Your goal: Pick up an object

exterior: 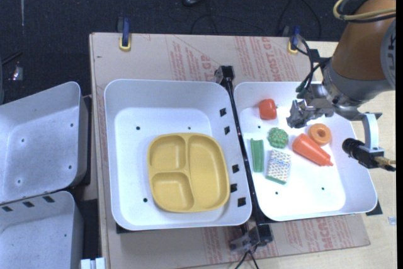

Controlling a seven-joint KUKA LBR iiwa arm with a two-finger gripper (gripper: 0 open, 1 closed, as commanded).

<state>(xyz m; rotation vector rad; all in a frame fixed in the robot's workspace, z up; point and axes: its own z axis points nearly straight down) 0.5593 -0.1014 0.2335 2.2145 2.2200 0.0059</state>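
Orange band on the arm, claw [301,111] hanging over the right bin [352,195], near that bin's upper middle. Can't tell its grip state from this angle; nothing visibly lifted. Landmark = green broccoli piece [278,137]: claw sits just above-right of it, red toy [267,109] up-left, orange carrot [312,149] just right, orange ring [320,134] right and slightly up, green stick [257,155] left-below, speckled sponge block [279,165] directly below. All six lie on the bin floor. Yellow divided plate [187,171] sits in the left bin [123,154], well left of the broccoli. Progress, my read: approach only, no pick done. Descent, closure and lift all remain.
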